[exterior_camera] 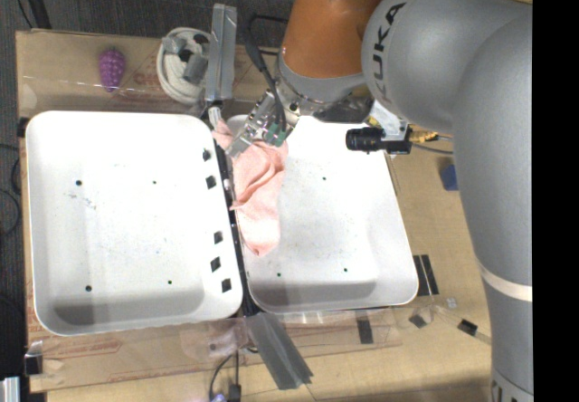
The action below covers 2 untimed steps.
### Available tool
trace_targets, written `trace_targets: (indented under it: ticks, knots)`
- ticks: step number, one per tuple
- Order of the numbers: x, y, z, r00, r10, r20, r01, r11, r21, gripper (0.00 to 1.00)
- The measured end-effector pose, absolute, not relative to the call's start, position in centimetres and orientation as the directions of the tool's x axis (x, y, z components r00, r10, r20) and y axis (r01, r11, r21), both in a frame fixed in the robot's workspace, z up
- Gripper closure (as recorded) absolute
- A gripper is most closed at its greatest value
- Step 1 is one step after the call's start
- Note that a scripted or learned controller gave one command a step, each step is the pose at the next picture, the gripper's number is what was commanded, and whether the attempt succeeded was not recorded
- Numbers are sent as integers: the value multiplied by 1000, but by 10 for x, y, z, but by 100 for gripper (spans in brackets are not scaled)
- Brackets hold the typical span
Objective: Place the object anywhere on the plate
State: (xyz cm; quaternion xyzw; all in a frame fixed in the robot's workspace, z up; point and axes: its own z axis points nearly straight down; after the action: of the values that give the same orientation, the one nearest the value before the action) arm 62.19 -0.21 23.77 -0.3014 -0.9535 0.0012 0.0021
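A crumpled pink cloth (256, 183) lies along the right bin's (362, 237) left wall.

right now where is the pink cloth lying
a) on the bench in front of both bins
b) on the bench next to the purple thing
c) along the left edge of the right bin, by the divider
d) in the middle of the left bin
c: the pink cloth is draped down the left side of the right bin, against the divider between the bins, with the gripper at its top end.
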Motion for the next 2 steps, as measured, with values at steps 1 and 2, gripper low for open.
trace_targets:
  ticks: [1,2]
  knots:
    - [590,36,224,-979,205,5,205,979,-2,100]
    - [567,75,221,-1000,-4,6,-4,1000,-2,100]
